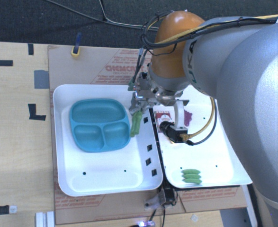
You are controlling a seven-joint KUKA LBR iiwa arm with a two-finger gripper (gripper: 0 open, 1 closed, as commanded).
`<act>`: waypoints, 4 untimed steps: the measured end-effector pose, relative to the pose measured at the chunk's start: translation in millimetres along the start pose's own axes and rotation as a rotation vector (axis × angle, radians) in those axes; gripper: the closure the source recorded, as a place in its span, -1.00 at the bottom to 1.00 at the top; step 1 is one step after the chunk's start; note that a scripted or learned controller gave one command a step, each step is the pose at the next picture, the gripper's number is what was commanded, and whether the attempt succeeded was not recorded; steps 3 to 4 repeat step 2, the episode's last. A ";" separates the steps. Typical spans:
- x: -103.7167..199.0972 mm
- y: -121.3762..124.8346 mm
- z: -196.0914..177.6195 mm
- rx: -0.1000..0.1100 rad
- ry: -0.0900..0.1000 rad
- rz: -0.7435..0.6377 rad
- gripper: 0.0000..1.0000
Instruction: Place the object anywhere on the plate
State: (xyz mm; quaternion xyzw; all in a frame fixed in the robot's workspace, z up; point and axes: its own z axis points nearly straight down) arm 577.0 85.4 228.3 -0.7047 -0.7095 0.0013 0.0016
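Nearest to us, in the near part of the right bin [214, 155], we see a pair of green pods [192, 176], bumpy and soft-looking, lying flat on the smooth white floor and well apart from everything else. The left bin [101, 178] is just beside it, their walls touching along the middle. Its near half is bare glossy plastic with rounded corners. Farther in lies the blue plate [101, 112], a matt, rounded tray moulded into three compartments, with nothing in them. Just to the right of the plate, between its rim and the bin wall, we see the single green pod [135, 123], long and slim, hanging almost upright with a slight tilt. Its top end is pinched between the closed fingers of the gripper [138, 109], so the pod is beside the plate and not on it. In the right bin, past the shared wall, a red-and-white packet [162, 115] and a purple scrap [187, 117] lie partly hidden under the wrist. The grey arm [243, 60] with its orange band [176, 27] blocks much of the right side. Beyond the bins we see a cardboard sheet [115, 67] with red print, a yellow clip [76, 51] at its far edge, and black cables [58, 8] on dark flooring.
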 end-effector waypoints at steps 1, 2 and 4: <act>56.5 6.6 10.7 0.001 -0.002 0.000 1.00; 53.7 6.5 10.1 0.001 -0.002 0.003 -1.00; 53.7 6.5 10.1 0.001 -0.002 0.003 -1.00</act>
